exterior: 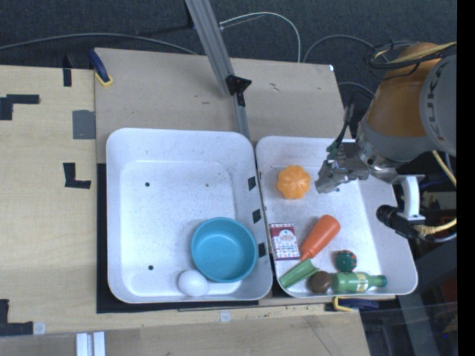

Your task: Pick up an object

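Orange fruit [293,182]: seen lying in the right bin [386,221], at its upper left.
Gripper [326,184]: hung just right of it, nothing seen held.
Jaws: state cannot be told.
Carrot [320,236]: laid below the fruit.

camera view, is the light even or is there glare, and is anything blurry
In the camera view the light is soft and even; the two white bins look bright but keep their speckle, and shadows under the blue bowl and orange fruit are faint. The whole picture is slightly soft, so the print on the small red carton cannot be read, and the gripper looks smeared.
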`<act>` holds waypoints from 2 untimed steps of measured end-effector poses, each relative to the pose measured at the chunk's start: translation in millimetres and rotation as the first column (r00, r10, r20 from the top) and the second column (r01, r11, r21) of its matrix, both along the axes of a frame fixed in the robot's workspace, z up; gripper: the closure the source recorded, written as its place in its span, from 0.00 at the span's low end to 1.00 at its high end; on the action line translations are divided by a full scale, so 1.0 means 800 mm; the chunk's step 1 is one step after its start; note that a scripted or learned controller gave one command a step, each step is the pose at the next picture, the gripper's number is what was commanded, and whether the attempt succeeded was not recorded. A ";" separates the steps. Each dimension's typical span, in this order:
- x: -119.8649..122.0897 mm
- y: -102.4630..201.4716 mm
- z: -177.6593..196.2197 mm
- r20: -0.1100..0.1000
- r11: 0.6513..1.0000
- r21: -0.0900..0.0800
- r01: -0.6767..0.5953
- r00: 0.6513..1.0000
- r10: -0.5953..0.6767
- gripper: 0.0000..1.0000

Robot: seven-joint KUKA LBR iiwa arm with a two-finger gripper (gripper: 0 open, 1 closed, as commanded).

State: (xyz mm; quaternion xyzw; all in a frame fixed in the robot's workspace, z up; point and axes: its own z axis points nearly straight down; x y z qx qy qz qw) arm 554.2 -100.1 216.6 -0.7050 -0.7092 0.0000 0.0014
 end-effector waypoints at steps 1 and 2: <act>-0.002 0.065 -0.004 -0.001 1.000 -0.001 -0.001 1.000 0.001 1.00; 0.001 0.138 0.007 0.001 1.000 0.000 -0.003 1.000 0.003 1.00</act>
